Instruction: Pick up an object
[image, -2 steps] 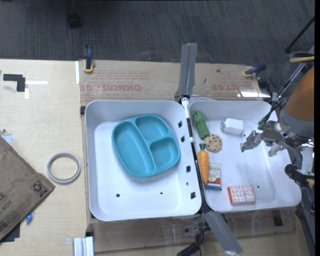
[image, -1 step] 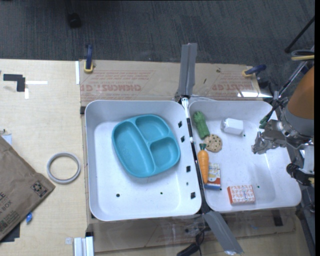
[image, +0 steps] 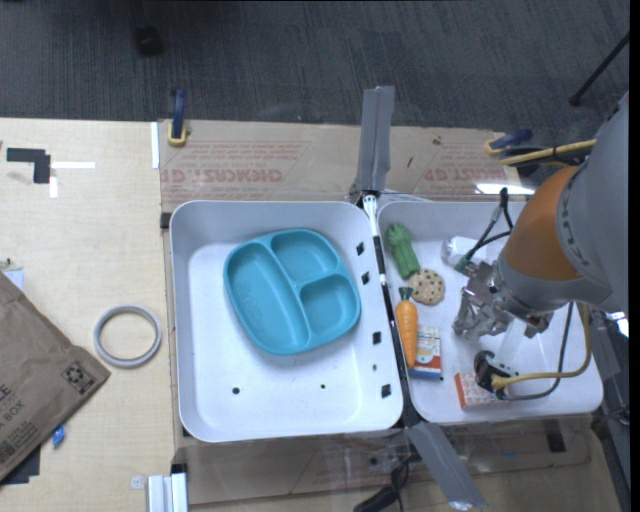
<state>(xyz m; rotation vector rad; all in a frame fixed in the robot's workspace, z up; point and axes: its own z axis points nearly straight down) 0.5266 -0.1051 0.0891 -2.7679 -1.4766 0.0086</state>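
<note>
The gripper (image: 480, 318) hangs low in the right bin (image: 560, 400), and I cannot tell what it is doing with its grip. Just to its left lie one cookie (image: 429, 287), one carrot (image: 406, 331) and one small carton (image: 428, 353), with one green pickle (image: 402, 249) up beyond them by the wall between the bins. Just below it sits one little orange box (image: 470, 388), near a yellow cable (image: 545, 378). Farther left, the other bin (image: 200, 330) holds one blue plate (image: 291, 290) with three parts. Way off to the left, one roll of tape (image: 127, 335) lies on the table (image: 80, 240) beside a brown box (image: 35, 375). The cardboard (image: 270, 165) behind has red letters, too hard to read.
</note>
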